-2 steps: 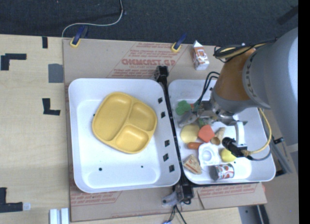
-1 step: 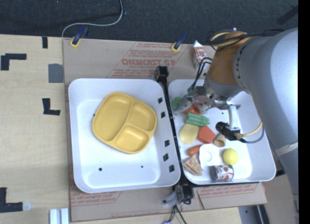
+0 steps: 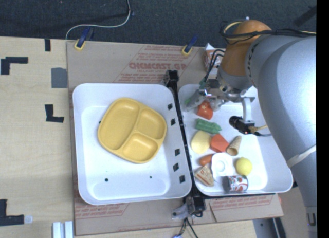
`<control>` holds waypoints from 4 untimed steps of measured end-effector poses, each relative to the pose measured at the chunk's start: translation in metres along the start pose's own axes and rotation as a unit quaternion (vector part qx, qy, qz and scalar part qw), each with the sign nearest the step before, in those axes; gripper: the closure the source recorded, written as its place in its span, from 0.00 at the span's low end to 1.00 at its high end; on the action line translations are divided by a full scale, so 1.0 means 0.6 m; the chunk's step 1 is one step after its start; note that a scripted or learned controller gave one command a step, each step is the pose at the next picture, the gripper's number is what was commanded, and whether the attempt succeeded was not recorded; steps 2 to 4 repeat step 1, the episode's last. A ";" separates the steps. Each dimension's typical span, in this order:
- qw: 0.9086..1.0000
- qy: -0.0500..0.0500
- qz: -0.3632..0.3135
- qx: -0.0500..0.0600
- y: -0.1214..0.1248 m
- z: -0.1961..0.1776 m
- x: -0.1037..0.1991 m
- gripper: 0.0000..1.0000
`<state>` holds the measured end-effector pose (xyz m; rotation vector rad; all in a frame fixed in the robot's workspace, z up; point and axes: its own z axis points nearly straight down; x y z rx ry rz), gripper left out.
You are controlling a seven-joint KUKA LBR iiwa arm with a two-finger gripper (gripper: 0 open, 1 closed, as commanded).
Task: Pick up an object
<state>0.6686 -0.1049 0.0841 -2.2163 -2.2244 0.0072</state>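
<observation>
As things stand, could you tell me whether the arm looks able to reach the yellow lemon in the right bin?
Probably yes: the lemon lies uncovered near the bin's front, beside the small can, and the pincer hangs over the same bin.

1. Two white bins sit side by side: the left bin (image 3: 87, 180) holds a yellow divided plate (image 3: 132, 129).
2. The right bin (image 3: 275, 172) holds toy food: a red piece (image 3: 204, 110), a green pod (image 3: 207, 126), a pale yellow piece (image 3: 201, 141), an orange wedge (image 3: 219, 142), a cone (image 3: 234, 145), a lemon (image 3: 243, 166) and a small can (image 3: 236, 183).
3. The gripper (image 3: 213, 94) hangs low over the right bin's far end, just above the red piece.
</observation>
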 end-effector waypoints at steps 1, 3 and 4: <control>1.000 0.000 0.001 -0.002 -0.001 -0.018 0.002 1.00; 1.000 0.000 0.001 -0.002 -0.001 -0.018 0.002 1.00; 1.000 0.000 0.001 -0.002 -0.001 -0.018 0.002 1.00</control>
